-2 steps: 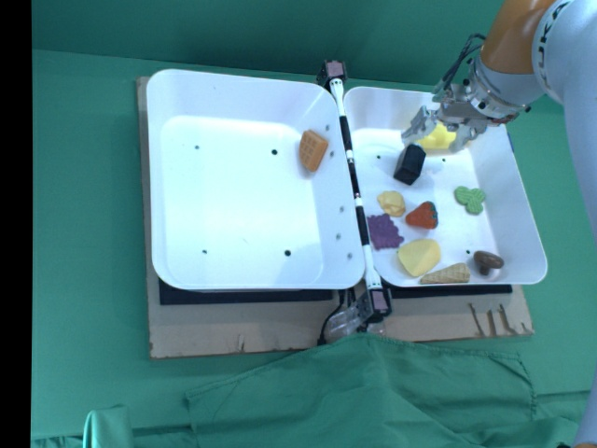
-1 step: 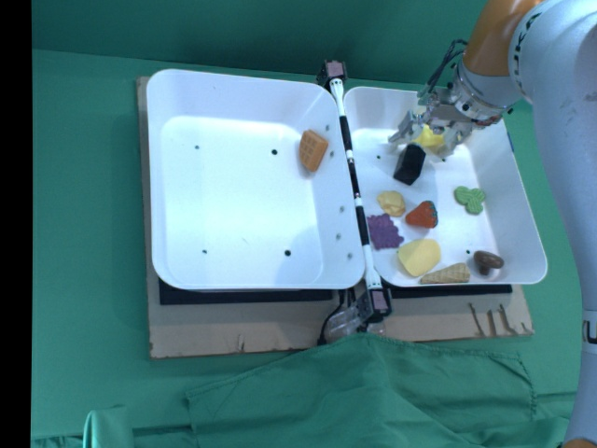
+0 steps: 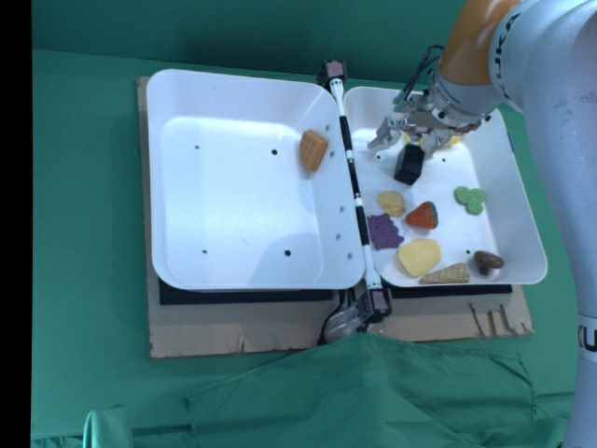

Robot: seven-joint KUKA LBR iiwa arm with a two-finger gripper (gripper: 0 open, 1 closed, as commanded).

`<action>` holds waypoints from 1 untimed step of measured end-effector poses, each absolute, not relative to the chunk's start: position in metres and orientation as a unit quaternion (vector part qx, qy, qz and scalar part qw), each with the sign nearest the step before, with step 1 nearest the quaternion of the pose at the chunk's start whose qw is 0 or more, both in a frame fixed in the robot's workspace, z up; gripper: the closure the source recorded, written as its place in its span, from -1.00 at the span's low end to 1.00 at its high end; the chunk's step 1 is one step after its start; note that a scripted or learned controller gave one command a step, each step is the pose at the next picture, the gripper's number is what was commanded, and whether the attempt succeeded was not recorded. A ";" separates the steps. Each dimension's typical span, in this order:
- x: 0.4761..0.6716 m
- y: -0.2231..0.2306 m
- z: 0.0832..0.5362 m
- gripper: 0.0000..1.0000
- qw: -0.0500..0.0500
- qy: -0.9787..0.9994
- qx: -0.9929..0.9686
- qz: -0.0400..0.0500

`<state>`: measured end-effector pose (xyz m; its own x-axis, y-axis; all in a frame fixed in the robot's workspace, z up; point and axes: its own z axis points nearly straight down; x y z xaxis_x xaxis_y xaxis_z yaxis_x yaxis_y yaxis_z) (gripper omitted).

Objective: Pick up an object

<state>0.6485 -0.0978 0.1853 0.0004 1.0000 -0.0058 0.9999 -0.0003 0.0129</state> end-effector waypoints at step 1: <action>0.651 -0.100 0.200 1.00 0.011 0.706 0.709 0.006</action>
